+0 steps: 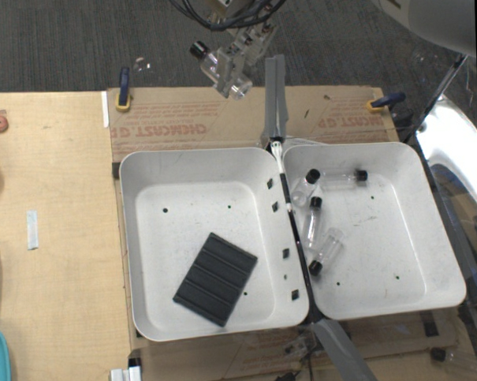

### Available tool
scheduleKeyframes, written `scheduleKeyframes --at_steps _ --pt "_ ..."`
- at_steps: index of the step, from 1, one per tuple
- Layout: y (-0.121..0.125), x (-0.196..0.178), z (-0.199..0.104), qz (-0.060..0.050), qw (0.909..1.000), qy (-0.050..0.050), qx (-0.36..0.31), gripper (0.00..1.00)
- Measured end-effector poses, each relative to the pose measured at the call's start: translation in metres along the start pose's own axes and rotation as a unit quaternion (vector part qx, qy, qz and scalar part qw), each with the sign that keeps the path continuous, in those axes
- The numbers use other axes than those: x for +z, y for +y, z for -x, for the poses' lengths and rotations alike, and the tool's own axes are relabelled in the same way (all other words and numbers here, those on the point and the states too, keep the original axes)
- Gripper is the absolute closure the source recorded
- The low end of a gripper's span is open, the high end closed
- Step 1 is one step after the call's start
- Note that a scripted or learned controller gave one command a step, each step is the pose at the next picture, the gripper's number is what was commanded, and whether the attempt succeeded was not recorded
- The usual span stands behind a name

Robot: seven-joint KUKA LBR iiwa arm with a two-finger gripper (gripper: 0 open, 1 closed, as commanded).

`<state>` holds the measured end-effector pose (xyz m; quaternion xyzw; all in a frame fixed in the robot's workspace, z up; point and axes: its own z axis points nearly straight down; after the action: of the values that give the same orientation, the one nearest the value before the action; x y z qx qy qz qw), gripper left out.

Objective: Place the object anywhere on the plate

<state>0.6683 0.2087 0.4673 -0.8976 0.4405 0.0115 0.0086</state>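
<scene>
Gripper (232,75) aloft beyond left-hand bin (196,154)

Two white bins (158,252) side by side. One black ribbed plate (216,278) in the left bin. In the right bin, four clear vials (329,241), going by their black caps (361,174), though they overlap. Two clamps (123,88) on one cardboard sheet (330,118).

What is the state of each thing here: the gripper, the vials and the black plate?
gripper: raised beyond the bins, shut on a capped vial.
black plate: lying flat in the left bin, nothing on it.
loose vials: capped, on their sides in the right bin.
</scene>
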Motion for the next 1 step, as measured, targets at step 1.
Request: scheduleKeyframes --at_steps 1 --pt "-0.0053 0.0279 0.0204 0.006 0.9665 0.010 -0.256 1.00"
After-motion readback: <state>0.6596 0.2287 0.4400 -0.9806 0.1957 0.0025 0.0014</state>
